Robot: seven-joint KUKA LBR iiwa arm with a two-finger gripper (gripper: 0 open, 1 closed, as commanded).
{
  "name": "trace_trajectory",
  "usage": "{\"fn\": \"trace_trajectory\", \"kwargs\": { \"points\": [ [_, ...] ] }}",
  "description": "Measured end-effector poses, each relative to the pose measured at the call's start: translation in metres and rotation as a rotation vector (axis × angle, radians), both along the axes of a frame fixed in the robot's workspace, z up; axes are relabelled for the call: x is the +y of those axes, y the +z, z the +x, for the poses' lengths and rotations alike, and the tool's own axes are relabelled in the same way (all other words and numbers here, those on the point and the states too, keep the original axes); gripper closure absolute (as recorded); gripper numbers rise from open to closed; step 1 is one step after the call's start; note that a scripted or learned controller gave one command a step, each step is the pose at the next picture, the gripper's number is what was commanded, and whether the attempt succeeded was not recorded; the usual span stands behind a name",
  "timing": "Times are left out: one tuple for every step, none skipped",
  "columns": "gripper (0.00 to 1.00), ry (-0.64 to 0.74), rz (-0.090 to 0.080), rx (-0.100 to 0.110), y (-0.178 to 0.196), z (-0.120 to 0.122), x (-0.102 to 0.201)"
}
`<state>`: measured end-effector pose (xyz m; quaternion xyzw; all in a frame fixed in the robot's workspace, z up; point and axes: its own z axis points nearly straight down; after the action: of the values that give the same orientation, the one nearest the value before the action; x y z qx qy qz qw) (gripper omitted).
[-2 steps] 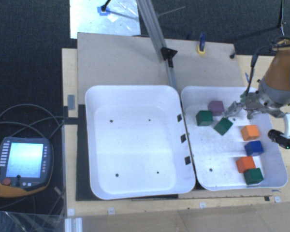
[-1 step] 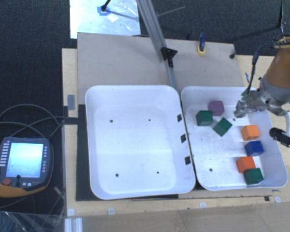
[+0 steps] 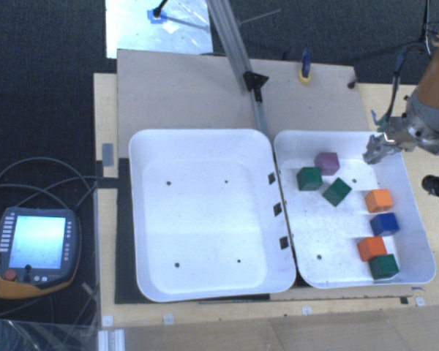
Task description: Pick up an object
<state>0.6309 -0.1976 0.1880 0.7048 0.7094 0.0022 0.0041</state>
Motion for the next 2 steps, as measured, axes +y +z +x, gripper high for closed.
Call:
{"fn": "trace_trajectory", "kwargs": {
  "points": [
    [1.00,-0.001,0.001,0.003,0.032,0.002,0.000],
    [1.00,0.004,0.004,0.007,0.030,0.005,0.057]
  ]
}}
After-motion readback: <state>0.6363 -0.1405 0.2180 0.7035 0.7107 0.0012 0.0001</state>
